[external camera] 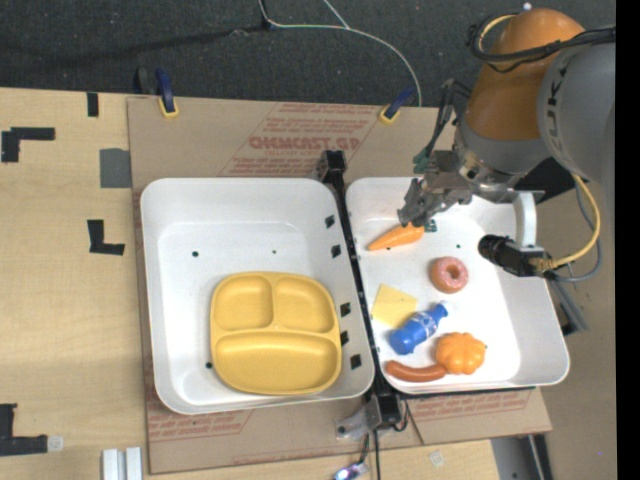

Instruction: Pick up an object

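Note:
My gripper [420, 214] hangs over the back of the right bin [540, 368], just above the thick end of an orange carrot [396, 237] that lies on the bin floor. Nothing shows between its fingers. In the same bin lie a pink donut [449, 274], a yellow cheese wedge [394, 303], a blue bottle [414, 330], an orange pumpkin [460, 352] and a red-brown sausage [415, 371].
The left bin [170, 218] holds a yellow divided plate [275, 333]. A black divider [346, 243] runs between the two bins. The arm's orange band and grey wrist fill the upper right. Cables trail over the bench's back edge.

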